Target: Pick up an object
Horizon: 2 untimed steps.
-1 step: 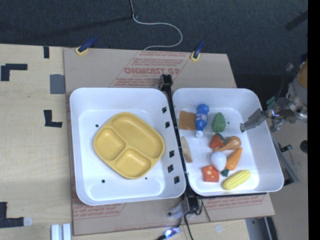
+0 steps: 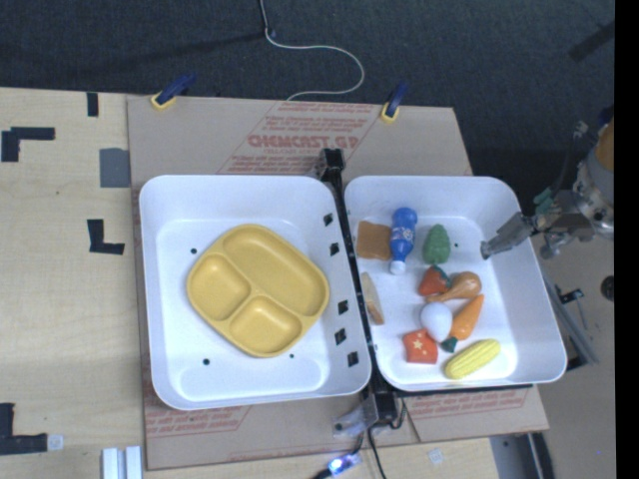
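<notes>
Gripper (image 2: 496,241) over the right bin's (image 2: 529,362) far edge, nothing in it; I can't tell its state (too small).
Toys lie to its left, just inside: green piece (image 2: 436,243) nearest, blue bottle (image 2: 402,236) beyond, long axis upright in view; carrot (image 2: 467,317), corn (image 2: 471,358) lower-left, close-packed. Yellow tray (image 2: 258,289) well apart.

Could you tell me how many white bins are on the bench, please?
2: the left bin holds a yellow divided plate; the right bin holds the toy foods. They sit side by side.
</notes>
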### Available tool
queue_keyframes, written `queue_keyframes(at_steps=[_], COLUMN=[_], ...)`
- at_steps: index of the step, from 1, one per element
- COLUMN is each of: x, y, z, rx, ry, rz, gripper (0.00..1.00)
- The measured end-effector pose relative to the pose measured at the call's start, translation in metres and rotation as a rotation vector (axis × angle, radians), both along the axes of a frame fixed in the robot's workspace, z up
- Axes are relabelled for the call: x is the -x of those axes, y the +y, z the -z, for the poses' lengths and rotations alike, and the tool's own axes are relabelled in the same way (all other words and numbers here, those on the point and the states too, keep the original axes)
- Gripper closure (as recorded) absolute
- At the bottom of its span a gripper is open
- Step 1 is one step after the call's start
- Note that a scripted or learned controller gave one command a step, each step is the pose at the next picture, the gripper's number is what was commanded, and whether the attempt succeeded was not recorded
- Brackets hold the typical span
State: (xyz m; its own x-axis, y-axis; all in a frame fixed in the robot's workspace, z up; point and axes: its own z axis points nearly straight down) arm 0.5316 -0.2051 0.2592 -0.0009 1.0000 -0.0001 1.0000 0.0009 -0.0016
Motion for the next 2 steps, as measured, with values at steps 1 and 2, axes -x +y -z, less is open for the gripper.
queue_keyframes(at_steps=[1, 2], x=[-0.002, 0.003], y=[-0.003, -0.001], z=[0.063, 0.108], rx=[-0.001, -0.001], ry=[0.006, 0.005], rz=[0.000, 0.000], gripper=[0.00, 0.00])
